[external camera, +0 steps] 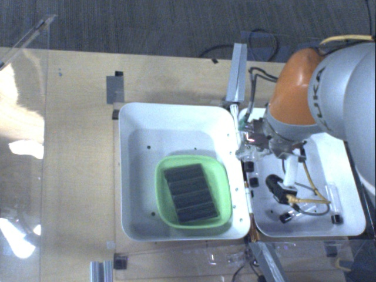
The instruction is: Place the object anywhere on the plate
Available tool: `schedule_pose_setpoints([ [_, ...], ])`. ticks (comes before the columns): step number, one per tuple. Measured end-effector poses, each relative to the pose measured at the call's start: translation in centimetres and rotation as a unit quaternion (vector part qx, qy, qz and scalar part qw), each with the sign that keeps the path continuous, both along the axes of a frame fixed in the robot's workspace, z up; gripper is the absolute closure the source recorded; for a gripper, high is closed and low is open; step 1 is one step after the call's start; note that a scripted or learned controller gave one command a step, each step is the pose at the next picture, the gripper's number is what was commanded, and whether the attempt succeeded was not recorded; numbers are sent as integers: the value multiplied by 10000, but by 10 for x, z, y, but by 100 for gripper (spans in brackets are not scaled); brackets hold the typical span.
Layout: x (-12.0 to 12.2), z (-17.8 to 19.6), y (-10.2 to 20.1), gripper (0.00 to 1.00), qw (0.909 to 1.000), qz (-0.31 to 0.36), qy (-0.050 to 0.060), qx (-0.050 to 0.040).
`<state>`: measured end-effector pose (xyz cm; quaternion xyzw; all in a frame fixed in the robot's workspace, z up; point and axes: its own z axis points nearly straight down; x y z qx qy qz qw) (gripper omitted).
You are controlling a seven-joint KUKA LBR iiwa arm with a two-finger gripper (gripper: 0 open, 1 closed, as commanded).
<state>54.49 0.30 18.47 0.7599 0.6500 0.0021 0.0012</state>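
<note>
Pale wooden worktop (70, 175), dark carpet beyond its far edge; two white bins stand side by side on it. The left bin (134, 157) holds a green plate (163, 184) set toward its near right corner, close against the wall. A dark ribbed block (189, 192) lies flat on the plate, turned slightly on the diagonal, inside the raised rim on all sides. Judgement: the task's thing is on the plate, so the placing looks done. The arm (346, 93), its orange band (296, 93) uppermost, hangs over the right bin (348, 181), with the hand (254, 147) low and just beside the shared rim between the two bins. The wrist hides the hand from above; I cannot tell whether it is released or clenched, and nothing can be seen grasped in it. Risks from here, as I judge them: the hand is close enough to the dividing rim that any sideways travel at this height could catch the edge and jolt both bins, sliding the plate or tipping the block off it. A further pass into the left bin could nudge the plate, which lies near that same wall. If the hand does carry something unseen, a release here would drop it into the right bin or onto the rim, not the plate. A straight lift before any traverse seems the safest course.
</note>
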Motion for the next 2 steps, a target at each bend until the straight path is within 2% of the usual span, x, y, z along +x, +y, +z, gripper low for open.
schedule_pose_setpoints([
  [1,-21,0,23,100,9967,814,9,-2],
  [2,-21,0,23,0,9967,812,7,-2],
])
